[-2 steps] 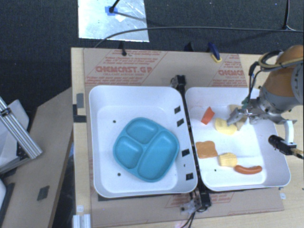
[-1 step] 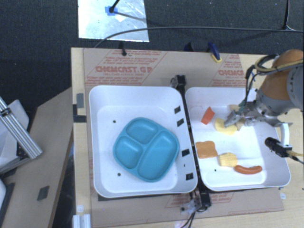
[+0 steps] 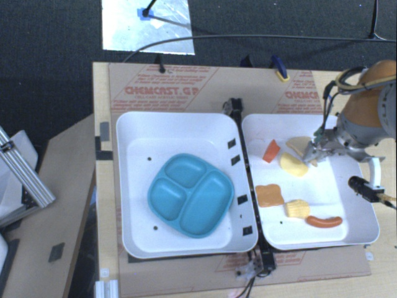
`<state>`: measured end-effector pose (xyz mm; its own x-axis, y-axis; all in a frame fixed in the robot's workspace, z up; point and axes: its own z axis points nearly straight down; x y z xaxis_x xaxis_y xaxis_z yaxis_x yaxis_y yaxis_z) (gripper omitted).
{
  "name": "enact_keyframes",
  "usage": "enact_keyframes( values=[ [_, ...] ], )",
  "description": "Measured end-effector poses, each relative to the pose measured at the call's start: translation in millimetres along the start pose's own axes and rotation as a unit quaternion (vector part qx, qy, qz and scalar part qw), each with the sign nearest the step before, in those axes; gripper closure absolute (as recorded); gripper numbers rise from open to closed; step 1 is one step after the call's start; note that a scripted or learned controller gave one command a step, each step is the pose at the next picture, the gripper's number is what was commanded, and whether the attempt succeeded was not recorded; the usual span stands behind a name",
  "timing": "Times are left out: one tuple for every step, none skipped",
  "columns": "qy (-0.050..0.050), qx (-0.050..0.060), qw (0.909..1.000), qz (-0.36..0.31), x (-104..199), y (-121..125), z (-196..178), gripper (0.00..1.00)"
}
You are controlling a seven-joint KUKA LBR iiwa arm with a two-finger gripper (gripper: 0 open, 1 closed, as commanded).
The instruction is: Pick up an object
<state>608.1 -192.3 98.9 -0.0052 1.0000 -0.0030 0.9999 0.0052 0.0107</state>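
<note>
The right bin holds toy food: an orange-red wedge, a pale yellow lemon-like piece, a tan slice, an orange toast-like piece, a yellow ridged piece and a red sausage. My gripper reaches in from the right and is low over the bin, its tip right beside the pale yellow piece and the tan slice. Nothing shows as lifted.
The left bin carries a blue divided plate. A black divider with clips runs between the bins. The arm's grey wrist and orange band hang over the right bin's far right corner.
</note>
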Motion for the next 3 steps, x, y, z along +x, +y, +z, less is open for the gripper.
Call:
enact_keyframes(
  values=[
    [0.0, 0.002, 1.0, 0.002, -5, -6, -60, 1.0],
    [0.0, 0.002, 1.0, 0.0, -1, -10, -122, 1.0],
    [0.001, 0.004, 1.0, 0.0, -1, -9, -126, 1.0]
  ],
)
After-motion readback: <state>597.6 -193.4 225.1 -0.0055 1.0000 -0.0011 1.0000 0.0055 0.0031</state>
